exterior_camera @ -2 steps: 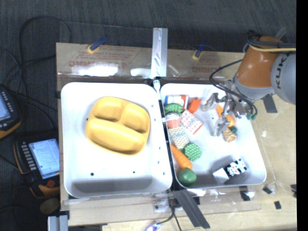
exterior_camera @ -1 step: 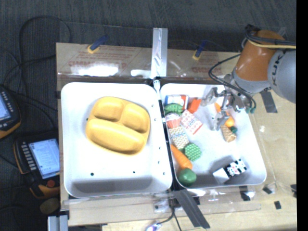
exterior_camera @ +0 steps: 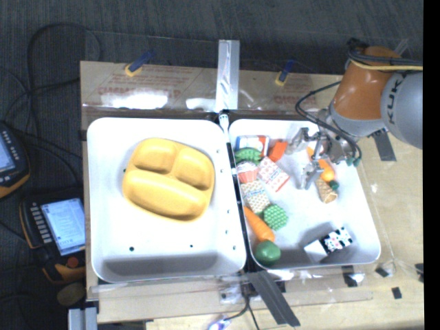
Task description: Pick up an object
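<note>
A yellow tray (exterior_camera: 168, 177) fills the left bin (exterior_camera: 103, 205). In the right bin (exterior_camera: 364, 218), the gripper (exterior_camera: 313, 158) hovers over a small orange-tipped toy (exterior_camera: 326, 184); whether its jaws are spread, I cannot tell. The toy looks light and stiff, best pinched across its narrow middle.

The two shallow white plastic bins (exterior_camera: 103, 246) look smooth and faintly glossy. The yellow divided plastic tray (exterior_camera: 168, 177) shines softly. At twelve o'clock, the upright metal strip (exterior_camera: 228, 74) gleams.
</note>
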Robot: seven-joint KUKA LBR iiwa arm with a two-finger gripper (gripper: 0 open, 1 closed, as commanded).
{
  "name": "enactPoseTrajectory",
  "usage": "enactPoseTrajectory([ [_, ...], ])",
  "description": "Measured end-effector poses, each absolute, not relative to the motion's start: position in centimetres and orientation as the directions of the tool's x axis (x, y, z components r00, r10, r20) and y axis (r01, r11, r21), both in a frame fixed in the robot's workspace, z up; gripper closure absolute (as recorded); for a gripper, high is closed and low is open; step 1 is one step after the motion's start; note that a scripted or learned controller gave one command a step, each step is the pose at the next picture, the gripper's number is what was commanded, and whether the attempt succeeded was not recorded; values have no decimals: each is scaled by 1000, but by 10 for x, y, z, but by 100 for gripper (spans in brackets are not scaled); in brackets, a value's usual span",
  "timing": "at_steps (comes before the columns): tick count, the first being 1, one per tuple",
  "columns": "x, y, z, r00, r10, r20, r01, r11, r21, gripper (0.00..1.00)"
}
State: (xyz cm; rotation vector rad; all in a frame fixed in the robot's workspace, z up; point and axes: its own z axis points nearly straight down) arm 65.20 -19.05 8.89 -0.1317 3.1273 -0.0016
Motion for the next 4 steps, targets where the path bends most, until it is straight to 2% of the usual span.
enactPoseTrajectory([
  [1,643,-188,89,-999,-37,-13,-37,999,0,0],
  [2,645,-188,101,-999,-37,-17,-37,999,-3,100],
  [3,665,-154,171,-976,216,-4,216,976,1,100],
  [4,608,-161,101,-968,250,-19,250,968,-1,100],
])
